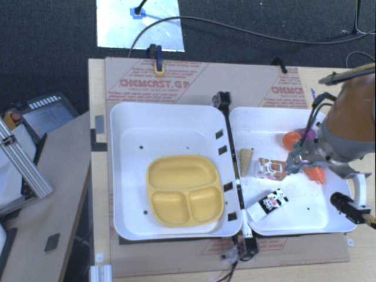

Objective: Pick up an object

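The hand (295, 160), its grip impossible to tell, hangs by the snack packet (271, 168) in the right bin (294, 219); crowded orange pieces (292, 139) risk a miss

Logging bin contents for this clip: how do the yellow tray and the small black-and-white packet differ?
The yellow tray lies in the left bin; the black-and-white packet lies in the right bin. The tray is far larger, nearly filling its bin's floor, while the packet is small. The tray is plain yellow with three compartments; the packet is printed and lies at a slant. Both rest flat, apart from the gripper.
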Controlling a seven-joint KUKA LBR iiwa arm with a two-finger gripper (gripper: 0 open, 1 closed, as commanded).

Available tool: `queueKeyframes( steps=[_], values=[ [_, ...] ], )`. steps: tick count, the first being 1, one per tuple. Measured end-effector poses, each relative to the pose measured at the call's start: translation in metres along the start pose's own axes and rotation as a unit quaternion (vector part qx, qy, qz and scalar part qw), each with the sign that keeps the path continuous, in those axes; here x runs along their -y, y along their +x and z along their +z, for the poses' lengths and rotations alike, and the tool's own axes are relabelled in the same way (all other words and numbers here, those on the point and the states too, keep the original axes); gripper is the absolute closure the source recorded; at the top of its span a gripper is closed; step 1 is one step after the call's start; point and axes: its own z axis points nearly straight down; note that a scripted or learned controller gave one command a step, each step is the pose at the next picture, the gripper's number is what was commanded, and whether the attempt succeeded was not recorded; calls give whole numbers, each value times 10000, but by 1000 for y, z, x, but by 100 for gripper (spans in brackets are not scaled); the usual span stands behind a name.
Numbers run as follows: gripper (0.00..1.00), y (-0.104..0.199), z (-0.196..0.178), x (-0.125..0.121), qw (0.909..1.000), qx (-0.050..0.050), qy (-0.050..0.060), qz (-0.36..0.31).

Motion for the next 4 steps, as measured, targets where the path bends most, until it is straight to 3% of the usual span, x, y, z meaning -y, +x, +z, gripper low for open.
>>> queueKeyframes(
  steps=[1,3,4],
  values=[
    [100,0,-33,-2,10000,1,-7,-1],
    [100,109,-48,-38,10000,-12,0,-28],
    [100,165,-36,-60,10000,-11,7,-27]
  ],
)
